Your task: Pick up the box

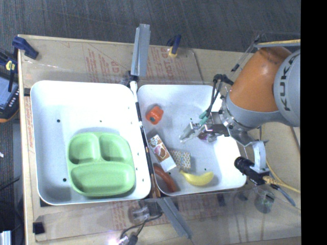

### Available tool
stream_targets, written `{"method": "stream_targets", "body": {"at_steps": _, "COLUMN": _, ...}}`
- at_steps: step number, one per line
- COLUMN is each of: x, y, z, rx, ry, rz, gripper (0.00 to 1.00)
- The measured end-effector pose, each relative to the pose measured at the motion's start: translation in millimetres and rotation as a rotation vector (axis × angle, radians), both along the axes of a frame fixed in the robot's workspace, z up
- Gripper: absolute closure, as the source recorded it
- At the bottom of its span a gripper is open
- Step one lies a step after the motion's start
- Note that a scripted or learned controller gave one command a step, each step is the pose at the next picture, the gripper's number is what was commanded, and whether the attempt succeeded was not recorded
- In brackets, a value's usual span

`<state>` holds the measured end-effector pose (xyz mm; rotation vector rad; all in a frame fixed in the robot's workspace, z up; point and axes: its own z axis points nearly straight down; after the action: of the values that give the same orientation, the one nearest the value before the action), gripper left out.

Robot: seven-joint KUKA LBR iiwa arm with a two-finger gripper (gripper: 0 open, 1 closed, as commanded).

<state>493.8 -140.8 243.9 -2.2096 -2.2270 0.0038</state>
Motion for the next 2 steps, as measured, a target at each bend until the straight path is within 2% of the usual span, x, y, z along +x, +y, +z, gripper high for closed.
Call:
{"method": "stream_targets", "body": {"at_steps": 1, "x": 15, "y": -18, "z": -44, "rx": 0.0, "ry": 0.001, "rz": 0.085, "gripper": 0.0}}
{"method": "stream_targets", "body": {"at_steps": 2, "x": 8, "y": -21, "z": -137, "rx": -0.007, "ry": -0.015, "rz": 0.061, "gripper": 0.0}}
